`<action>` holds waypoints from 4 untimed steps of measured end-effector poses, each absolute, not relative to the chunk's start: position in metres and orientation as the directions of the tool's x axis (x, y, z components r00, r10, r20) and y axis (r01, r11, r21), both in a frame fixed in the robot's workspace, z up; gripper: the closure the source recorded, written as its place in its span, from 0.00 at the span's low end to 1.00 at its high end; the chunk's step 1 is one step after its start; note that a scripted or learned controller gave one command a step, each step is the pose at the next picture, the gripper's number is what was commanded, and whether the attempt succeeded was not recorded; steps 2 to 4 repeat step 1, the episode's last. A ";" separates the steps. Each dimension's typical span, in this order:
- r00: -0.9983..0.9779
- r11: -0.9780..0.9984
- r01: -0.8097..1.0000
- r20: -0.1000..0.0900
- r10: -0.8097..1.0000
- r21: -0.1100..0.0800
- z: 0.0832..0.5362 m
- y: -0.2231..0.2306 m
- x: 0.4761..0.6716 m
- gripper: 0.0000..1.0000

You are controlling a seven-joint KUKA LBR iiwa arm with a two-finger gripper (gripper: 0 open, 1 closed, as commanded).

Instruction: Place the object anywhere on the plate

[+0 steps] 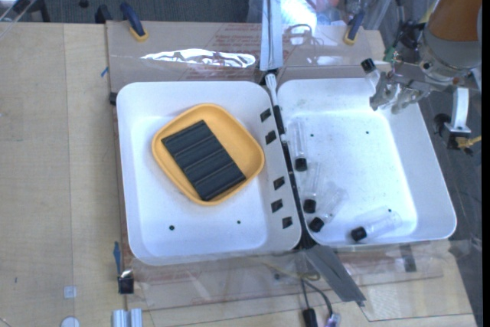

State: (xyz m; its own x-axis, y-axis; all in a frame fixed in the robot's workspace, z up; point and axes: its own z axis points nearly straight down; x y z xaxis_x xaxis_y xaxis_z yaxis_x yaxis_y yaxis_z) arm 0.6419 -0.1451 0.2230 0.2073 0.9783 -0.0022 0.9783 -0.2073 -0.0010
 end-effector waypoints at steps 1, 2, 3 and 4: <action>0.207 -0.207 0.978 -0.002 0.978 -0.001 0.223 -0.145 0.642 0.00; 0.207 -0.207 0.978 -0.002 0.978 -0.001 0.223 -0.145 0.642 0.00; 0.207 -0.207 0.978 -0.002 0.978 -0.001 0.223 -0.145 0.642 0.00; 0.207 -0.207 0.978 -0.002 0.978 -0.001 0.223 -0.145 0.642 0.00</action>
